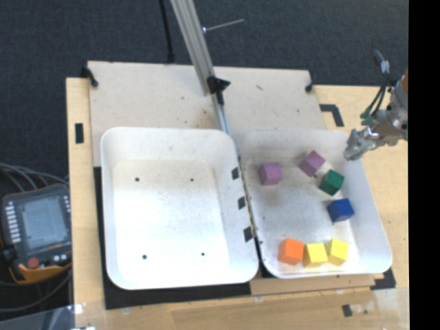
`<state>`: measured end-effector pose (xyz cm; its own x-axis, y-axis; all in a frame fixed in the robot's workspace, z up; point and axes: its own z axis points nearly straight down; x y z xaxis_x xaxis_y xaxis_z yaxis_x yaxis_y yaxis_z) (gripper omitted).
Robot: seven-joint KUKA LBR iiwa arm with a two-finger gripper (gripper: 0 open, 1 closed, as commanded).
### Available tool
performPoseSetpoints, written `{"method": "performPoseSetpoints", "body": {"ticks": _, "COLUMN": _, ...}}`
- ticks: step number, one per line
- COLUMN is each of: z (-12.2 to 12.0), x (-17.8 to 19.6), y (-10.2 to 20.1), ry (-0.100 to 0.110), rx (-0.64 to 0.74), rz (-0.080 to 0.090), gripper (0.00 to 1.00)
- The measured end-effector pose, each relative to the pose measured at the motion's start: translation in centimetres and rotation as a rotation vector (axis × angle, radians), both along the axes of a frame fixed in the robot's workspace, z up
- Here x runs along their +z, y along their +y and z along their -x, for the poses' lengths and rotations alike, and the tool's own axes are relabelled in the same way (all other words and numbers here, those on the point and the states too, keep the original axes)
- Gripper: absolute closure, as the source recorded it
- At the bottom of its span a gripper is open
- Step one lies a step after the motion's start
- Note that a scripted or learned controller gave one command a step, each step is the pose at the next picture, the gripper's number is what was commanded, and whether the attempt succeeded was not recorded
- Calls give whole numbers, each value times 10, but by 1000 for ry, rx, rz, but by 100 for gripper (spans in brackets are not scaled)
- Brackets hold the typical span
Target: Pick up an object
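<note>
Gripper (355, 148) hangs over the right white bin's (375, 215) far right rim; can't tell its grip. Seven small cubes lie inside: two purple (270, 173) (312, 163), one green (332, 181), one blue (340, 210), one orange (291, 251), two yellow (316, 254) (338, 251).

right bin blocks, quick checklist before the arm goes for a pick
1. Blocks lie in the right bin: ok.
2. Gripper holds nothing: ok; it sits over the bin's upper right rim.
3. Finger opening: cannot tell.
4. Nearest target free-standing: not ok; green block is tight against a purple block.
5. Isolated option: ok; the other purple block and blue block stand apart.
6. Orange block pressed against the yellow pair: not ok.
</note>
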<state>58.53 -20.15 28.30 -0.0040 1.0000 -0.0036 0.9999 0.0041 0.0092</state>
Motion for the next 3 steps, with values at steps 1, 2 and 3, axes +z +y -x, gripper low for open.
{"method": "performPoseSetpoints", "body": {"ticks": 1, "z": 9, "x": -15, "y": 49, "ry": 8, "rx": 1, "rz": -3, "gripper": 100}}
{"method": "performPoseSetpoints", "body": {"ticks": 2, "z": 3, "x": -12, "y": 100, "ry": 8, "rx": 3, "rz": -5, "gripper": 100}}
{"method": "performPoseSetpoints", "body": {"ticks": 3, "z": 5, "x": -30, "y": 149, "ry": 9, "rx": 2, "rz": -4, "gripper": 100}}
